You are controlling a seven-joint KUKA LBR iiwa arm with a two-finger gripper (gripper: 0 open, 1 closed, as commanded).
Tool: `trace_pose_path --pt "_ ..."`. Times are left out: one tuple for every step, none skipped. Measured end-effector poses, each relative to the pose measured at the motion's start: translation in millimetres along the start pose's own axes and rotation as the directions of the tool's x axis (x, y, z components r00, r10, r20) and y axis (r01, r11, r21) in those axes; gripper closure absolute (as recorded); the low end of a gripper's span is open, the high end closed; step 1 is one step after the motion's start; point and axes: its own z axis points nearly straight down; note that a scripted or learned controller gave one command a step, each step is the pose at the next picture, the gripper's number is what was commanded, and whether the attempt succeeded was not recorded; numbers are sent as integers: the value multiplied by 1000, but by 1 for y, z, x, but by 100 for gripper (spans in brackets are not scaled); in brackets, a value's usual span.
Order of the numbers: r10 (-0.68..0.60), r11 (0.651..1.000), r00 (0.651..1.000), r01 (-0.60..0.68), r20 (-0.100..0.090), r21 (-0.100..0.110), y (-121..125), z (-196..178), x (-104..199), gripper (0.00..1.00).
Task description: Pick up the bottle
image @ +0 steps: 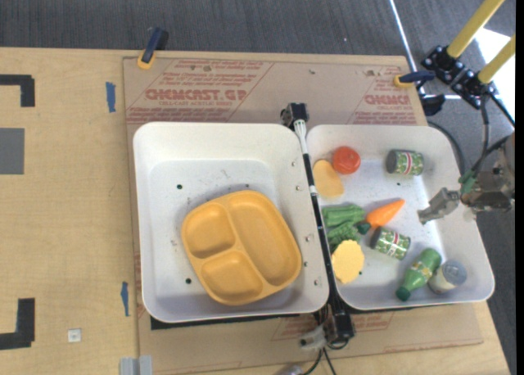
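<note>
The fingers [440,205], reaching over the right white bin's [479,255] right rim, hold nothing; whether they are apart or together I cannot tell. The approach seems in hand. The green plastic bottle [418,274] lies below and slightly left of them, so they must descend there. The left white bin [155,201] holds a yellow divided plate [240,246].

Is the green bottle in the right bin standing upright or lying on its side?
Lying on its side. The green bottle shows its whole length flat on the right bin's floor, cap toward the near rim.
</note>
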Motion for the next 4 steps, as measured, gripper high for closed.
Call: trace_pose_path --pt "-38 999 999 38 1 -4 -2 138 6 0" --pt "154 988 988 -154 1 -2 -3 73 -54 0" --pt "65 998 998 -65 -1 1 -3 133 17 0" --pt "-43 999 999 43 2 -3 61 107 -49 0"
